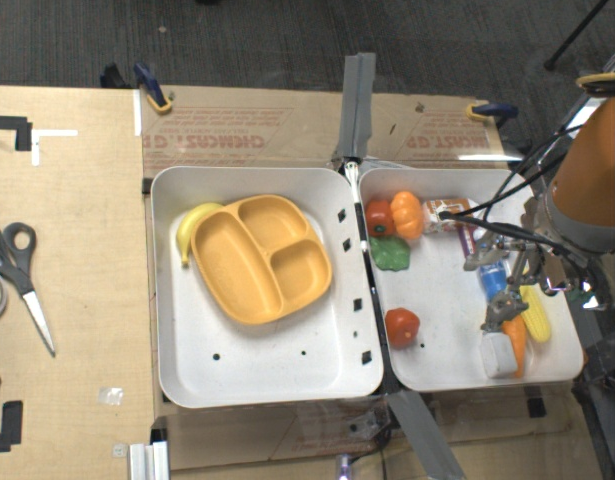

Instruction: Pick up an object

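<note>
The gripper [502, 313] is seen low in the right bin [442, 363], close to its 3 o'clock wall, above a corn cob [536, 315] and a carrot [516, 340]; whether anything is held cannot be told. The carrot's long axis runs from 12 to 6 o'clock, just beside the corn. Open floor is left toward 9 o'clock, where a lone tomato [401, 325] sits. The left bin [177, 368] is largely taken by a divided orange plate [259, 258].
</note>
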Tool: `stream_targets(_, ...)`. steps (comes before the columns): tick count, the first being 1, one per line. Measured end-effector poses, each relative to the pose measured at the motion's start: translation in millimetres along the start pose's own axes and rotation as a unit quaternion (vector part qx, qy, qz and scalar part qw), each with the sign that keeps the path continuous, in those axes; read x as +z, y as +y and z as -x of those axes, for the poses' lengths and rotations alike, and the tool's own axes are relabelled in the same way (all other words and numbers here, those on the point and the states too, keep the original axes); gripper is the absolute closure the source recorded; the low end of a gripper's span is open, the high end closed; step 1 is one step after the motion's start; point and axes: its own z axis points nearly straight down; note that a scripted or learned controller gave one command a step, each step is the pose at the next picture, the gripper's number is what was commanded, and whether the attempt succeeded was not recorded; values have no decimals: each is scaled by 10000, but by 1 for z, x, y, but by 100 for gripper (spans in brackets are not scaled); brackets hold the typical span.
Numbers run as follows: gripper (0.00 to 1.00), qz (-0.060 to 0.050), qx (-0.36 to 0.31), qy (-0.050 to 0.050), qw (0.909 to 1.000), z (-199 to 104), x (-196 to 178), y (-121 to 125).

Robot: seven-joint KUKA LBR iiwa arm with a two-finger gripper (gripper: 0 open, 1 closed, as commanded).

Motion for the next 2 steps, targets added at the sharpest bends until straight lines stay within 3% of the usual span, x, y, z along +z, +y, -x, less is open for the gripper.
stream_targets(1,0,-19,-478,-66,9988,21,93,-52)
stream_targets(2,0,-31,-409,-174,9990,14,101,-54)
